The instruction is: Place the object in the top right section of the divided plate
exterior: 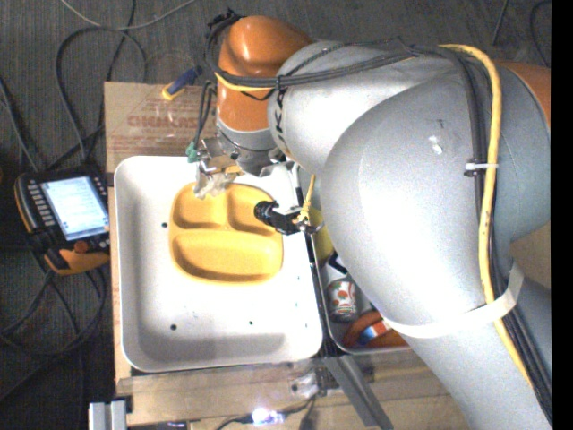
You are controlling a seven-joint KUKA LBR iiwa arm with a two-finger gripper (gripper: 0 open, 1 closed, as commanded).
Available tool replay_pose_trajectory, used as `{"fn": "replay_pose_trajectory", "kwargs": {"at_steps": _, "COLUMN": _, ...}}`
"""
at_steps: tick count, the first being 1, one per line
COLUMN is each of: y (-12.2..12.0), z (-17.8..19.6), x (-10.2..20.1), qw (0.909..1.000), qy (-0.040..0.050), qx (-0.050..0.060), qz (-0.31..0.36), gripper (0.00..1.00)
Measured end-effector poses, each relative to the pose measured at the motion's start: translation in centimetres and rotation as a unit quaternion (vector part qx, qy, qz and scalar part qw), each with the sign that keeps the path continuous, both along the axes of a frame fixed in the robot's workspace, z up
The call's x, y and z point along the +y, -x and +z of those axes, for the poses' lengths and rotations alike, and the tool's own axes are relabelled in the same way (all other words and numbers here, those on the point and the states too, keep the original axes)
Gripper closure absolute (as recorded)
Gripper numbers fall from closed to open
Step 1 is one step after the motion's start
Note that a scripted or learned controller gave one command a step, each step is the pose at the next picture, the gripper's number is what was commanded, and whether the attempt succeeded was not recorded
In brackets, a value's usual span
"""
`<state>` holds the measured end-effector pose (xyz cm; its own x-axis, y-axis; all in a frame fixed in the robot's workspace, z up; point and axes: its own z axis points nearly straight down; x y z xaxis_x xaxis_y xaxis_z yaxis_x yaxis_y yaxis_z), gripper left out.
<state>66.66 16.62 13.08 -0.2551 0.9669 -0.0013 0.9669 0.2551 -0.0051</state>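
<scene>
A: Plate first: the yellow divided plate (226, 238) lies in the left white bin (152, 321), its 1 long compartment toward the near edge and 2 smaller sections along the far side.

B: And the gripper?

A: The gripper (213, 179) hangs over the plate's far-left small section, right at the rim. Whether it is spread, closed, or carrying anything, I cannot tell; the wrist hides too much and the tip is blurred.

B: So where is the object to be placed?

A: I cannot make it out for certain. Nothing clearly lies on the plate. The right bin (333, 339) holds a can (341, 296) and something orange (369, 331), mostly under the arm (421, 186).

B: Which way does the coming move run?

A: My judgement: the target section, the far small one on the right, sits just beside the gripper, toward the arm's base side, near a black fitting (273, 215). A short shift rightward along the plate's far edge would centre it there.
</scene>
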Motion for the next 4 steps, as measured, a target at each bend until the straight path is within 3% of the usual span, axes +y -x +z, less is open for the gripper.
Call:
{"fn": "replay_pose_trajectory", "kwargs": {"at_steps": 1, "y": -0.2, "z": -1.8, "x": -0.9, "qw": 0.9955, "qy": -0.0011, "qx": -0.004, "qz": -0.095, "gripper": 1.0}}
{"fn": "replay_pose_trajectory", "kwargs": {"at_steps": 2, "y": -0.2, "z": 5.4, "x": -0.5, "qw": 0.9999, "qy": 0.0014, "qx": -0.002, "qz": -0.016, "gripper": 1.0}}
{"fn": "replay_pose_trajectory", "kwargs": {"at_steps": 3, "y": -0.7, "z": -1.6, "x": -4.2, "qw": 0.9993, "qy": -0.0065, "qx": -0.011, "qz": -0.035, "gripper": 1.0}}
{"fn": "replay_pose_trajectory", "kwargs": {"at_steps": 4, "y": -1.0, "z": -2.4, "x": -1.5, "qw": 0.995, "qy": 0.0013, "qx": -0.011, "qz": -0.099, "gripper": 1.0}}
